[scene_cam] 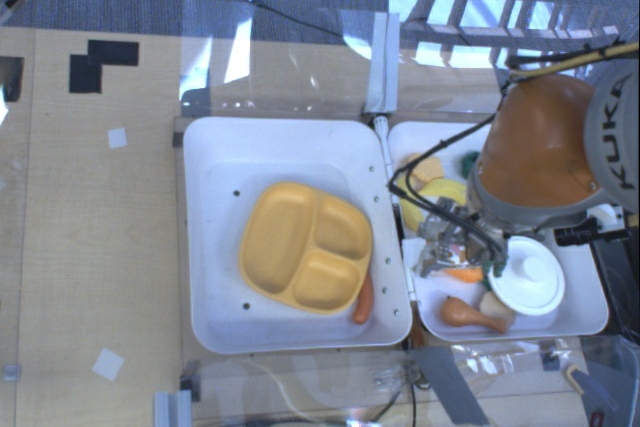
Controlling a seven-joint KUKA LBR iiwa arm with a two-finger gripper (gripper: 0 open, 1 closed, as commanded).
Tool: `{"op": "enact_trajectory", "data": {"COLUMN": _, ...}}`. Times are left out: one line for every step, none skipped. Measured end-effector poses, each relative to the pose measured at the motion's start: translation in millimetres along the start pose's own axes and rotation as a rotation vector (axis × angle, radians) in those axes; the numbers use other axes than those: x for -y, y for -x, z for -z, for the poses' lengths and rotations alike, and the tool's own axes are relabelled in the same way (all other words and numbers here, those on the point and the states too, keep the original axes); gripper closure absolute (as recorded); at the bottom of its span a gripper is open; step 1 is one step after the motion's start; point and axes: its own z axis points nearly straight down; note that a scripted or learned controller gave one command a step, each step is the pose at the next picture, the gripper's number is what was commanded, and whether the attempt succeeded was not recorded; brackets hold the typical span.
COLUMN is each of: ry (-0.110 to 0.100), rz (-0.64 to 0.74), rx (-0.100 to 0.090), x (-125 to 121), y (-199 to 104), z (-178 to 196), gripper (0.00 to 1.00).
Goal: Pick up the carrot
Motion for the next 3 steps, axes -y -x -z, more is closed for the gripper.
{"op": "enact_trajectory", "data": {"ry": -0.003, "rz": 0.106, "rx": -0.002, "x": 72.6, "y": 10.0, "z": -84.7, "gripper": 1.00}}
{"op": "enact_trajectory", "data": {"ry": -0.006, "rz": 0.195, "rx": 0.005, "x": 124.6, "y": 23.7, "z": 26.4, "gripper": 1.00}}
{"op": "enact_trajectory", "data": {"ry": -0.007, "rz": 0.222, "rx": -0.001, "x": 187.2, "y": 59.2, "z": 66.4, "gripper": 1.00}}
